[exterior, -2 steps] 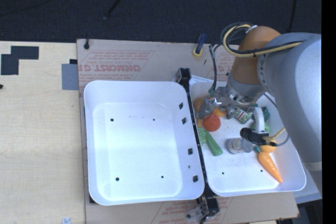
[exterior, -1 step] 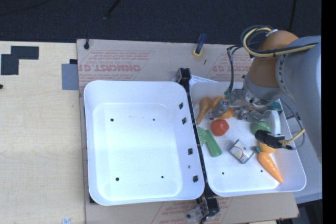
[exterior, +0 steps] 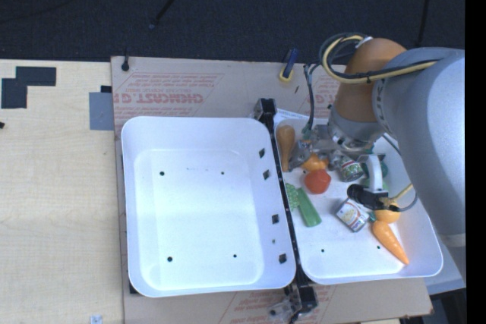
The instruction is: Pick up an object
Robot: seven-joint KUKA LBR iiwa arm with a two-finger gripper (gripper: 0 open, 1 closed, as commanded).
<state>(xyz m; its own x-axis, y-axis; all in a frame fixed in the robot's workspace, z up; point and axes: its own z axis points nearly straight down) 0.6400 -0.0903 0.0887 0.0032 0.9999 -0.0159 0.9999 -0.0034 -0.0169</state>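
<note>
The right bin (exterior: 357, 269) holds several objects. My gripper (exterior: 319, 146) is down in its far part, just above a small orange piece (exterior: 313, 162) and a red tomato (exterior: 317, 181). To the gripper's left lies a tan, elongated item (exterior: 285, 140) near the bin's left wall. A green pod-like item (exterior: 304, 206) lies in front of the tomato. Right of the gripper is a small tin (exterior: 350, 168), partly hidden by the arm.
Another small can (exterior: 351, 217) and an orange carrot (exterior: 389, 240) lie in the right bin's front right. The left bin (exterior: 137, 163) stands beside it, past the shared divider (exterior: 278, 193). The big grey arm (exterior: 425, 133) covers the right bin's far right.
</note>
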